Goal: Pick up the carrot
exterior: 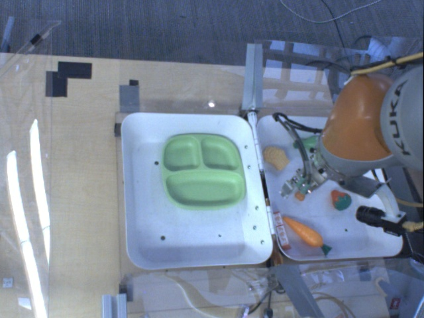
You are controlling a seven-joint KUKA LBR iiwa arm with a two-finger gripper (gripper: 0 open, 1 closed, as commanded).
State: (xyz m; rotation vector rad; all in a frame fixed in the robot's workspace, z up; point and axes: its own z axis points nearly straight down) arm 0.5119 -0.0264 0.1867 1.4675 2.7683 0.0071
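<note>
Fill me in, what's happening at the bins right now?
The grey KUKA arm with the orange band reaches over the right white bin. Its gripper hangs above the bin floor, apart from the orange carrot lying near the front edge. The carrot is not yet picked up. A green divided tray sits in the left white bin.

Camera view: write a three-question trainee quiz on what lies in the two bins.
1. True or false: the green tray lies in the same bin as the carrot.
2. Which item lies nearest the right bin's front edge? A) the tan food piece B) the carrot C) the red-and-green item
3. Fill in: the hand hangs over the ___ bin.

Key: 1 false, the tray lies in the left bin; 2 B; 3 right.
</note>
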